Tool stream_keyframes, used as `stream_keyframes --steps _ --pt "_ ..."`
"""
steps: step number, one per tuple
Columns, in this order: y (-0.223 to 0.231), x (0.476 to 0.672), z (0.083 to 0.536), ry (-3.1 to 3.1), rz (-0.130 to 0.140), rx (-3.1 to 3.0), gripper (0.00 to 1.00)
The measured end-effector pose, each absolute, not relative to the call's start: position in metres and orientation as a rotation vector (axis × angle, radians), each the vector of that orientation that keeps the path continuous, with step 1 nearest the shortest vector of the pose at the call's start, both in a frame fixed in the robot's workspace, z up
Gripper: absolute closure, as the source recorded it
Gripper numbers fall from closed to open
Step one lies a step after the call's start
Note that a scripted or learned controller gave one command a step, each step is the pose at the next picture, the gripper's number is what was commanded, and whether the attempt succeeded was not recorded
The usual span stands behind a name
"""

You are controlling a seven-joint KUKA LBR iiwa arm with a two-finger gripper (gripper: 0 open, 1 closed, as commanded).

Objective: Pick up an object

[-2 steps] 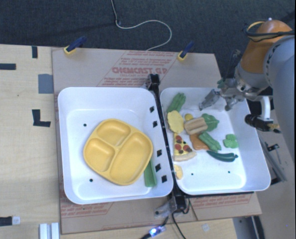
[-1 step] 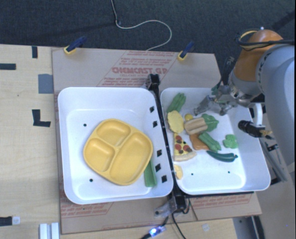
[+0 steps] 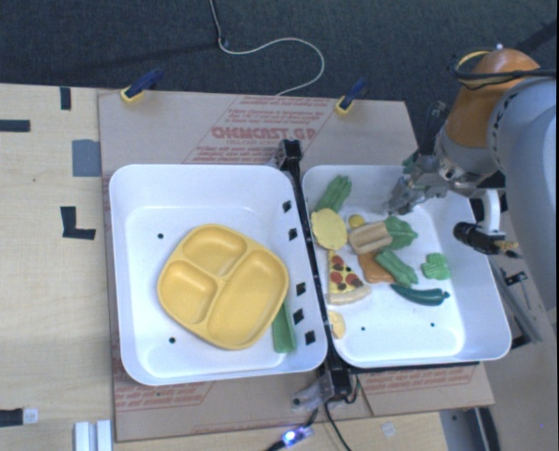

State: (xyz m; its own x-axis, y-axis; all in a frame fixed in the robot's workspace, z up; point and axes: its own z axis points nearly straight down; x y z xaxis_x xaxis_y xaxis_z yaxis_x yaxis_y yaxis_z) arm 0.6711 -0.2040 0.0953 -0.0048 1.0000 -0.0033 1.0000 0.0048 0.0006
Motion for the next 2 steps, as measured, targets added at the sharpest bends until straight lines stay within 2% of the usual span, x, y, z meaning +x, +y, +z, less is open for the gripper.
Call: stream_keyframes --steps 2 --pt "-0.201 0.671 0.203 2.219 0.004 2.216 1.00"
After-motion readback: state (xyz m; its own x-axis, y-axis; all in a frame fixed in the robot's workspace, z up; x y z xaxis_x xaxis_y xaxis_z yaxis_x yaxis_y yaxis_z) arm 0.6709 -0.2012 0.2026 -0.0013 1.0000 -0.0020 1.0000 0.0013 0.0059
